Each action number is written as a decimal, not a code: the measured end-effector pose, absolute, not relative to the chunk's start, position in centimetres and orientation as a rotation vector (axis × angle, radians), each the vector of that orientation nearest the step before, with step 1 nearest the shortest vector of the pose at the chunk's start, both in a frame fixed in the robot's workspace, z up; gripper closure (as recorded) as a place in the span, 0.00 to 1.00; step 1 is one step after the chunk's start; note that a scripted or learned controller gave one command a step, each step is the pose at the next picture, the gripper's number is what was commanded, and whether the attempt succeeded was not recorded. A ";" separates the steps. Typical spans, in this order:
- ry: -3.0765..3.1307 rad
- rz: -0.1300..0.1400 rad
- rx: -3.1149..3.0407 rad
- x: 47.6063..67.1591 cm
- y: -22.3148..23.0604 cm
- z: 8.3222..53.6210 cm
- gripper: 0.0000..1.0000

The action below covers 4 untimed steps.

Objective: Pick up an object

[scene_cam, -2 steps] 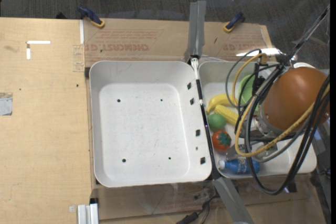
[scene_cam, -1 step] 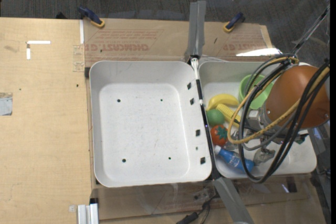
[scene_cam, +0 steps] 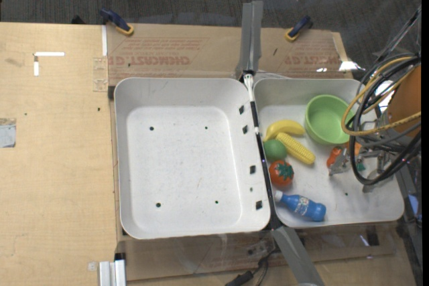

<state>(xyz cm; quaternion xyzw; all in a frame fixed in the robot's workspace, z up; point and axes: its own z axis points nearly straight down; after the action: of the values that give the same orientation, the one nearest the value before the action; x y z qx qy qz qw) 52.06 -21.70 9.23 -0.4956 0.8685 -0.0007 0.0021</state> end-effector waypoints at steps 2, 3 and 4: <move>2.933 -0.001 -1.113 52.6 -9.7 9.2 0.00; 2.846 -0.002 -1.318 51.6 -17.8 14.7 0.00; 2.903 0.000 -1.192 48.4 -10.4 9.2 0.00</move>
<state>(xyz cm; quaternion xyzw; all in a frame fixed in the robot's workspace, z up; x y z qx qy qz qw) 48.42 -10.43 9.19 -0.3798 0.9251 0.0000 0.0019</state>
